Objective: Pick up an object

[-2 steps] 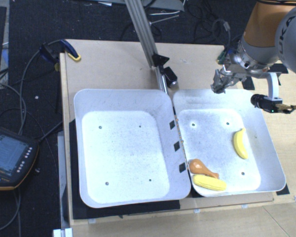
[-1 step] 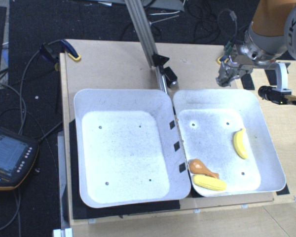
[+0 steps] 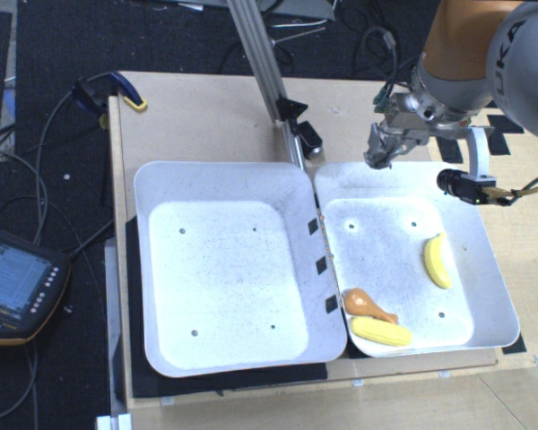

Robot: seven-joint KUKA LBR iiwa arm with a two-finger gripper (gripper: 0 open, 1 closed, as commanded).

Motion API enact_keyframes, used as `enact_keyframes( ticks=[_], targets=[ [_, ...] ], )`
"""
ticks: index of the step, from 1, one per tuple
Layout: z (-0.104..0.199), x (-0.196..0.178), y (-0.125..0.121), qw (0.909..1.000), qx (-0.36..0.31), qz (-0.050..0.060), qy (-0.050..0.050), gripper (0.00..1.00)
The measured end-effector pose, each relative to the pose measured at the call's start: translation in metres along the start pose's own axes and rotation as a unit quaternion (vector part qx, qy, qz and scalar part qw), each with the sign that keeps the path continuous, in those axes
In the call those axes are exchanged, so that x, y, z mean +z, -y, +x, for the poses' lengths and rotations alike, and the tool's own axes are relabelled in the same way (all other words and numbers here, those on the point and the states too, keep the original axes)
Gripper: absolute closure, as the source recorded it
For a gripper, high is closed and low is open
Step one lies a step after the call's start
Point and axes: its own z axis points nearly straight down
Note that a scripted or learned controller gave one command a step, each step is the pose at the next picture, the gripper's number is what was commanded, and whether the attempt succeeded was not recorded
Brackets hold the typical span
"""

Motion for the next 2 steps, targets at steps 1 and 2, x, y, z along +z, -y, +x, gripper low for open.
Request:
enact_keyframes(
  ticks=[1,2],
  targets=[
    [0.038,0.018,0.027,1.0,0.001,0.0,0.0,1.0],
    [0.087,0.034,0.055,1.0,0.0,0.001,0.0,1.0]
  ],
)
